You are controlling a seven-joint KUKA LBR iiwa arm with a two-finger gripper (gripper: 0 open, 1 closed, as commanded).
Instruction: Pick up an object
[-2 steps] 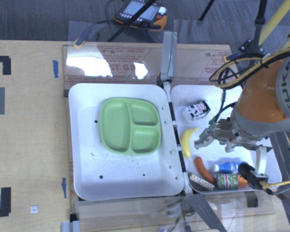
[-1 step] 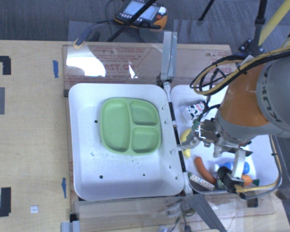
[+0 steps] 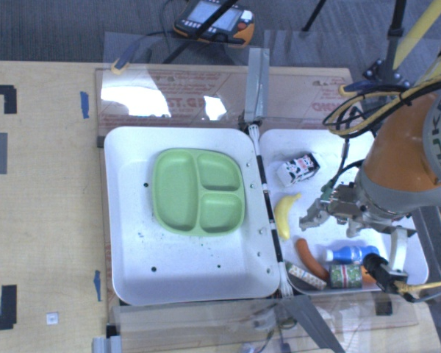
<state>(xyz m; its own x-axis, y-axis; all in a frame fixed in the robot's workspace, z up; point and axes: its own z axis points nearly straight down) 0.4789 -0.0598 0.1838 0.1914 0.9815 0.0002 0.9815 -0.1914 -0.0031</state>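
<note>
The right bin [image 3: 320,142] holds several small objects. A yellow banana [image 3: 285,213] lies by its left wall, and a white and black packet [image 3: 299,168] sits further back. Toward the front lie a red-orange sausage [image 3: 311,258], a blue bottle [image 3: 350,254] and a green can [image 3: 345,274]. My gripper [image 3: 327,226] hangs over the middle of this bin, right of the banana and just behind the sausage and the bottle. Its fingers are spread open with nothing between them.
A green divided plate [image 3: 198,191] lies in the left bin [image 3: 125,219]. A metal divider [image 3: 267,204] separates the two bins. The arm's orange band [image 3: 404,153] and black cables [image 3: 367,105] hang over the right bin's far right side.
</note>
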